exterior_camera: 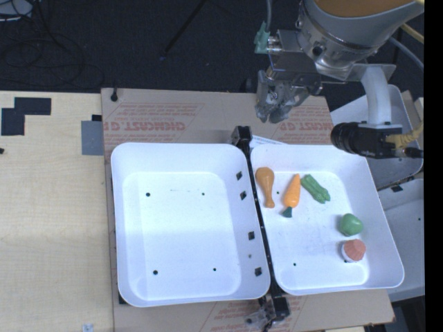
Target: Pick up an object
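The gripper (275, 109) is hanging above the far edge of the right bin (387, 268), nothing between its tips — how far apart they are standing, I cannot tell. In that bin the carrot (292, 191) is lying lengthwise, green end pointing toward the camera, just beside a drumstick (266, 184) and a green pod (315, 188); a green ball (350, 224) and an orange-red piece (354, 250) are sitting nearer the right wall.

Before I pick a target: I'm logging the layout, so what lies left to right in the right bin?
Drumstick → carrot → green pod → green ball, with the red piece just below it.
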`<state>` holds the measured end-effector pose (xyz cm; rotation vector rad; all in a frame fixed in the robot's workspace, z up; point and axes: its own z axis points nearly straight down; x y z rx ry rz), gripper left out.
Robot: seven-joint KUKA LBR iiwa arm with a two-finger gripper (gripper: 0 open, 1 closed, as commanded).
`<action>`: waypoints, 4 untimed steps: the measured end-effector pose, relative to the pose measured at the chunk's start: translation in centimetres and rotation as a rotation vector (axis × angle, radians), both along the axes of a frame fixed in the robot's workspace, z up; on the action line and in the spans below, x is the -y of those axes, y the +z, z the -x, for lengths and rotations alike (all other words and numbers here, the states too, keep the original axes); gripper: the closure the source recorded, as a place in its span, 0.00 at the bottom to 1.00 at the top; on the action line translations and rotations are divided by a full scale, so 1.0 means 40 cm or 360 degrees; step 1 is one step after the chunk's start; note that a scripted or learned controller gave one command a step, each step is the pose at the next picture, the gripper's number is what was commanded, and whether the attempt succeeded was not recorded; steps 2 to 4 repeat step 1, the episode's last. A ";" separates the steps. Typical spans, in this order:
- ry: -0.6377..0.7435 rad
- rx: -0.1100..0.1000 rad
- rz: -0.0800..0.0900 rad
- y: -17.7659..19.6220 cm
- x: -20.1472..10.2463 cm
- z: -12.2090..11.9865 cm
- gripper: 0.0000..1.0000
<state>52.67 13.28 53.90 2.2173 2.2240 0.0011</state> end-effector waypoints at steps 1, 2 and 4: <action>0.0001 -0.0027 0.0006 -0.338 -0.080 0.122 1.00; 0.0001 -0.0027 0.0006 -0.338 -0.080 0.122 1.00; 0.0001 -0.0027 0.0006 -0.338 -0.080 0.122 1.00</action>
